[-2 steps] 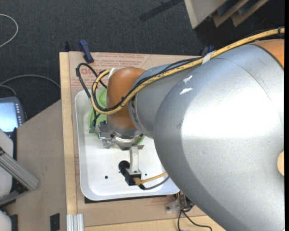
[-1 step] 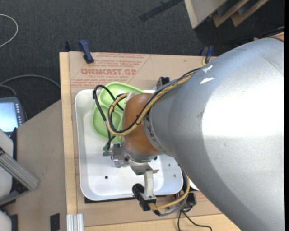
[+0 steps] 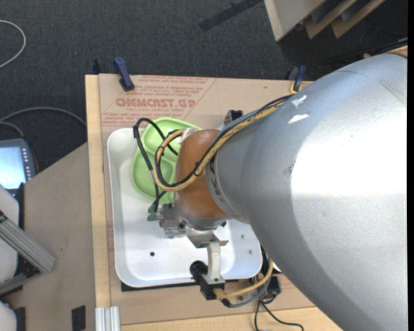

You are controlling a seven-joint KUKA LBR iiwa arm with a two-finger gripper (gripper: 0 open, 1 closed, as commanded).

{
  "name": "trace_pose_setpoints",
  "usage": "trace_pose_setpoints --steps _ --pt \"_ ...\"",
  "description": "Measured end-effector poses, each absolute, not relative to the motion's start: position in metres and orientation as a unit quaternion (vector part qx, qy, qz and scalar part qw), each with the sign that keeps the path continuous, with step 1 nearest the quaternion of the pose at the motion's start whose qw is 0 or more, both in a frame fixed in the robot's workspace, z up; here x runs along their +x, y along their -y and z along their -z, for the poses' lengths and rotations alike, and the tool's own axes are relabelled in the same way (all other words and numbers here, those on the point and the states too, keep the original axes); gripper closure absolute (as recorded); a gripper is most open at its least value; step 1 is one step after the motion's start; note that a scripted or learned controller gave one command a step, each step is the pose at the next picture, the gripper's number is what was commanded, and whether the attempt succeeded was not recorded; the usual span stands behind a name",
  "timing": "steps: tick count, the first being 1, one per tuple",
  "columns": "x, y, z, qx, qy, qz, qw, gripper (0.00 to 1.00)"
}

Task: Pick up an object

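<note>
The green bowl [image 3: 147,165] lies at the far left of the bin [image 3: 123,213], just beyond the gripper [image 3: 171,223], whose state cannot be determined.

Bin [image 3: 129,258] white; bowl [image 3: 145,169] lime green; arm [image 3: 323,194] grey, orange band [image 3: 194,174].

Green object [image 3: 150,169] half hidden behind arm [image 3: 310,194] — right bin covered.

Dark grey carpet floor [image 3: 58,45] lay behind a tan counter [image 3: 97,194] with red-printed brown board [image 3: 162,97], blue clamp [image 3: 123,73] at its far edge, and wooden furniture [image 3: 317,19] at upper right.
</note>
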State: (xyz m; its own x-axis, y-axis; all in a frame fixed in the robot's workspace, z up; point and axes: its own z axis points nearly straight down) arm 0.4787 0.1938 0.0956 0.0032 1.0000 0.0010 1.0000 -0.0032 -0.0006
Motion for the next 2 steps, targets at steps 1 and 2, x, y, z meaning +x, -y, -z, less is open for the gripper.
trace_pose_setpoints --steps 1,2 --pt "0.4785 -0.194 -0.1051 -0.709 0.706 0.0002 0.0 1.0" --pt "0.4782 -0.1942 -0.1146 -0.709 0.705 0.0002 0.001 1.0"
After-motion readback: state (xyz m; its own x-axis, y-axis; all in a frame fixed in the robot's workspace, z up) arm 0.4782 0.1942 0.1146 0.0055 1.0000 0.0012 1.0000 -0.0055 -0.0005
